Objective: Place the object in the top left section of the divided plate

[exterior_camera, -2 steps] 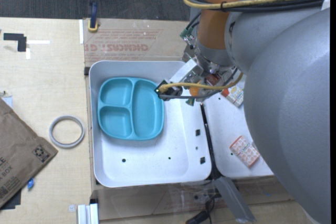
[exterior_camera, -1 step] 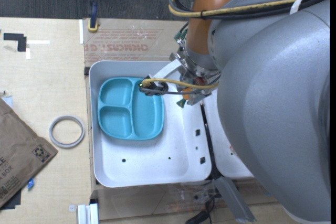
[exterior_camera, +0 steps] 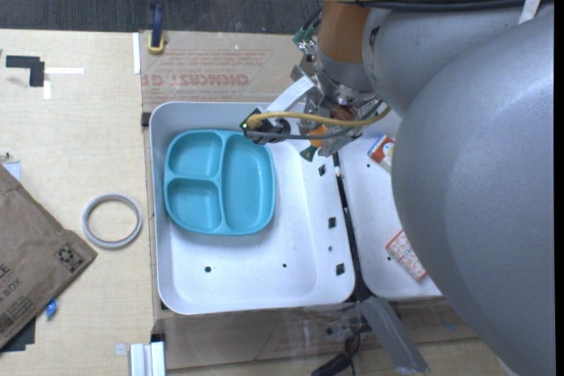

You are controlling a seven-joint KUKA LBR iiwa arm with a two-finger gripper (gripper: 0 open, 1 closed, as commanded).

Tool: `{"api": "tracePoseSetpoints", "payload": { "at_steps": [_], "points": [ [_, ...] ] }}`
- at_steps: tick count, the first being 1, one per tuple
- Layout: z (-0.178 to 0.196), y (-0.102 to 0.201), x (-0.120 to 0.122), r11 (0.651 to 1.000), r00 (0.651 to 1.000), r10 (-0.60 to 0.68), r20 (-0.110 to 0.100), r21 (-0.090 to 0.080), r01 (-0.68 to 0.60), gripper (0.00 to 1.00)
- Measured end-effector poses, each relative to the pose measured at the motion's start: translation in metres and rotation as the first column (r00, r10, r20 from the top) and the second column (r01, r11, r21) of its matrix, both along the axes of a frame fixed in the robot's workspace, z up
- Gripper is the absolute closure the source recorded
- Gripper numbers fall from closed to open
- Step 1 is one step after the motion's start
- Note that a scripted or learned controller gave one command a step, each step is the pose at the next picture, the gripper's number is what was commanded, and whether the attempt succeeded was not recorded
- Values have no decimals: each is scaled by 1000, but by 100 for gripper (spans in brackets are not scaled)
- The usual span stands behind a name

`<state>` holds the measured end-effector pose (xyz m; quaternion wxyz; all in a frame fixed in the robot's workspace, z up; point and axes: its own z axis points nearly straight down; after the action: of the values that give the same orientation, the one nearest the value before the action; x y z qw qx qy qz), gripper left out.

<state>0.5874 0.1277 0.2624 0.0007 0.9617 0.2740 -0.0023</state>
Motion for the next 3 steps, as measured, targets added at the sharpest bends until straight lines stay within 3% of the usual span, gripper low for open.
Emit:
{"api": "tracePoseSetpoints", "payload": {
  "at_steps": [1,3],
  "points": [
    [11,-45,-27,975,975,-222,1,0,222,100],
    [26,-47,-27,974,974,-226,-4,-6,226,100]
  ]
}}
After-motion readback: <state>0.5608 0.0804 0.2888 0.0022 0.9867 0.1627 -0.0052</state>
